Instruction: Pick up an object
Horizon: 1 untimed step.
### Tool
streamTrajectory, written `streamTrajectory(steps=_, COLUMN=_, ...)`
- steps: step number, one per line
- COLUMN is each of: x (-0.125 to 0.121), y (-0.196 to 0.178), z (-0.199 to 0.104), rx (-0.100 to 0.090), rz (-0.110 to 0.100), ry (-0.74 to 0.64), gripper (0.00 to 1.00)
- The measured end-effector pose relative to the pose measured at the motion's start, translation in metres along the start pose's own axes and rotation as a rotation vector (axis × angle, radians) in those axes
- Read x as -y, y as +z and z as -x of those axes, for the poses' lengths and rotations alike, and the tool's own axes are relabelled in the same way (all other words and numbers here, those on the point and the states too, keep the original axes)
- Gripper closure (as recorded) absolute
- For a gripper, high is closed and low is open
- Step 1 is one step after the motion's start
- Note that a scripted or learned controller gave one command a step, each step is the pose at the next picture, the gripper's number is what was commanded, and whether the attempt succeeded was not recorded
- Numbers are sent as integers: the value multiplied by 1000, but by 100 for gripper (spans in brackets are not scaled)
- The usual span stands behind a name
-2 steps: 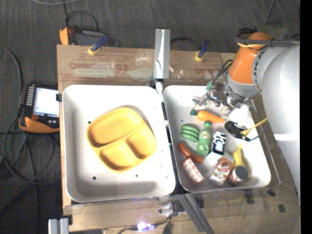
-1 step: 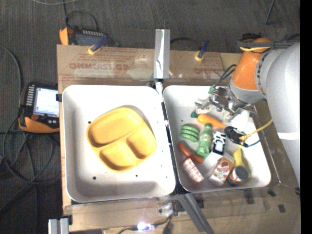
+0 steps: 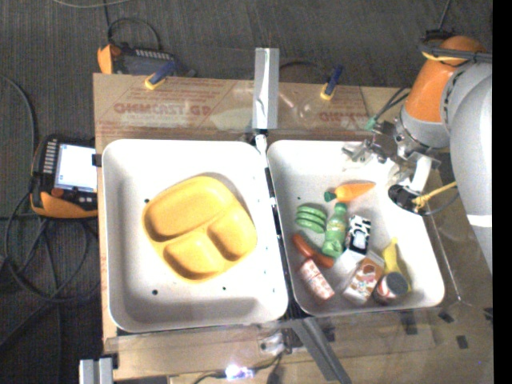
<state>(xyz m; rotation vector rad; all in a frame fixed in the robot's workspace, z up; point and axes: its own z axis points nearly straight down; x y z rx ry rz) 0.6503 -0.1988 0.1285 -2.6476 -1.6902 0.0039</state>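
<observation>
The step in hand looks like the approach: the gripper [image 3: 376, 146] hangs over the far edge of the right bin [image 3: 436, 246], nothing visible between its fingers, and whether it is wide or narrow I cannot tell. The next move calls for descending onto one object, perhaps the carrot [image 3: 354, 190] nearest it. Packets, a green bottle [image 3: 335, 230] and a can [image 3: 390, 286] crowd the near side. The left bin [image 3: 120, 238] holds a yellow divided tray [image 3: 200, 226].
</observation>
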Motion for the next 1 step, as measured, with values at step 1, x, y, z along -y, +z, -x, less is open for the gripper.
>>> streamTrajectory(steps=1, x=20, y=40, z=-52, rx=1, rz=9, ry=-36, gripper=0)
